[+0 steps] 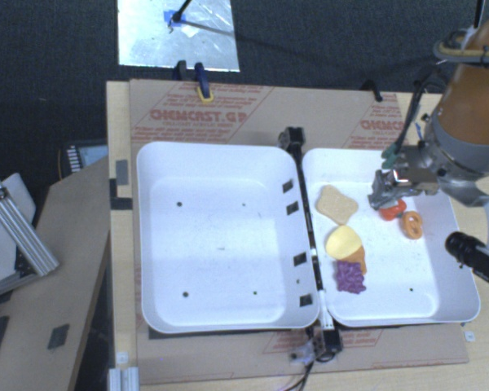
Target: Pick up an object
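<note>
The grey arm (464, 112), with its orange band, reaches in from the right and hangs over the right-hand white bin (440, 300). Its claw (389, 192) sits low over the upper middle of that bin, directly above a small red object (392, 212) that looks like a toy tomato or pepper piece. The metal of the claw blurs into a single grey block from this angle, so how far it is parted cannot be told, and nothing can be seen held in it; whether it touches the red piece is also unclear.

Just right of the red piece lies an orange ring-shaped item (412, 224), close to it but apart. To the left, near the bin's inner wall, rests a tan slice of toy bread (336, 204). Below the bread is a yellow rounded piece (342, 241), with a small orange wedge (358, 258) tucked against its lower right side. Just below these sits a purple bunch of toy grapes (350, 277).

The left-hand white bin (220, 226) stands beside the right one, joined along a dark hinged divider (306, 226). Both bins rest on a cardboard sheet (220, 112) printed with red lettering, laid on the bench (73, 243). A shiny foil square (178, 23) lies on the dark surface beyond the bench.
</note>
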Action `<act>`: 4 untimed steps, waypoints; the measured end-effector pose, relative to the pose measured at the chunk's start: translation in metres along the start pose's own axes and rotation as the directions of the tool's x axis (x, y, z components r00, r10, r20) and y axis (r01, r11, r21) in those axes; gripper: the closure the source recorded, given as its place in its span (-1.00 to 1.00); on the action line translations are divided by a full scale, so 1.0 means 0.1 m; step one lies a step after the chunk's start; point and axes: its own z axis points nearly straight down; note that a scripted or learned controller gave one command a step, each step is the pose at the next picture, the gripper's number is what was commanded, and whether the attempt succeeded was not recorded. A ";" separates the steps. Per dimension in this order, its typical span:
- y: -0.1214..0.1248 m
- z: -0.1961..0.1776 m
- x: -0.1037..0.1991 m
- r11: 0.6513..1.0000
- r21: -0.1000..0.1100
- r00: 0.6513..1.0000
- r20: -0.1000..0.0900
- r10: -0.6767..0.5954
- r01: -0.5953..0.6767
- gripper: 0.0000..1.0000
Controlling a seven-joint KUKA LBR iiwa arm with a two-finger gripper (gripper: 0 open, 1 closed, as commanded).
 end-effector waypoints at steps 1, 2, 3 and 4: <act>0.01 -0.23 0.63 1.000 0.007 1.000 0.001 0.001 -0.001 1.00; 0.02 -0.81 1.24 1.000 0.003 1.000 0.000 0.001 -0.001 1.00; 0.06 -1.20 1.83 1.000 0.006 1.000 0.000 0.002 -0.002 1.00; 0.93 -1.70 2.14 1.000 0.002 1.000 0.001 0.005 -0.005 1.00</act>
